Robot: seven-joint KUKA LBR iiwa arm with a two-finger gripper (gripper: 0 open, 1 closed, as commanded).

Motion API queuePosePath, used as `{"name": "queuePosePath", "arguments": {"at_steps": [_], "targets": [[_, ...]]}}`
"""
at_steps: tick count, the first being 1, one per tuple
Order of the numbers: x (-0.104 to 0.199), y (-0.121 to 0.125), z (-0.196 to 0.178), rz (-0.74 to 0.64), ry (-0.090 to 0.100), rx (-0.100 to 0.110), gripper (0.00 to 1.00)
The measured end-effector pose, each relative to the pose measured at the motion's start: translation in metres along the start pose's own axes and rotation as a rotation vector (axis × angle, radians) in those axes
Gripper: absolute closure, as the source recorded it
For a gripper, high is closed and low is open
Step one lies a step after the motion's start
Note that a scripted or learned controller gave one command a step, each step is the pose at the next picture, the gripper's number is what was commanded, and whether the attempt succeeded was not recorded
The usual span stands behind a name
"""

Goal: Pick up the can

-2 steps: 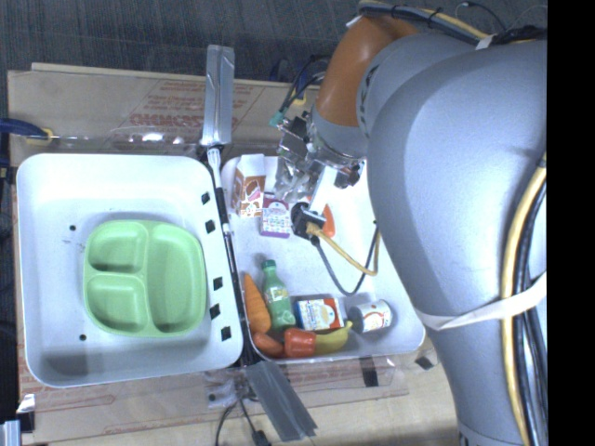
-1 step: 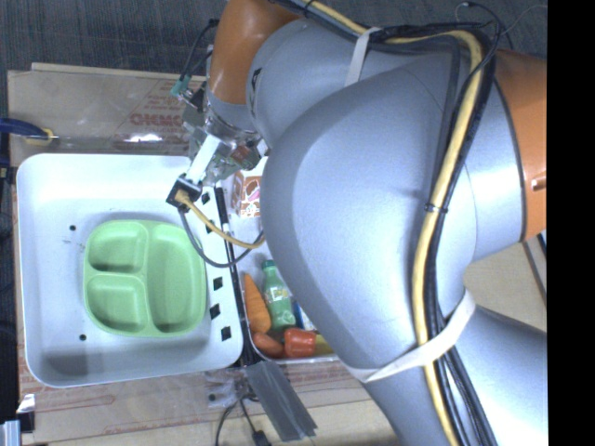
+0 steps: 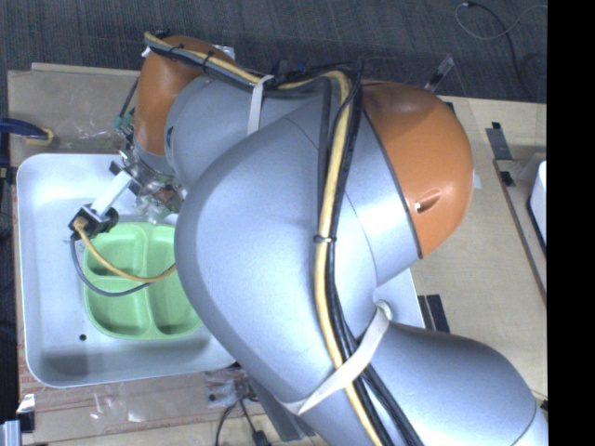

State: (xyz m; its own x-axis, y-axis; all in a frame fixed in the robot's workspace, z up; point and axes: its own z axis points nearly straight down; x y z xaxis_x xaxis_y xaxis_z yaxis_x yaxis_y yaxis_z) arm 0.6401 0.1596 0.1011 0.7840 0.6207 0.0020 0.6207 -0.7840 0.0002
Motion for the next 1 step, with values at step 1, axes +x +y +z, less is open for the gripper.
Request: {"name": "queuePosePath", "arguments": {"at_steps": [1], "targets": [[-0.0481,-0.0284,-0.0692,0.327,-0.005,0.002,0.0]]}}
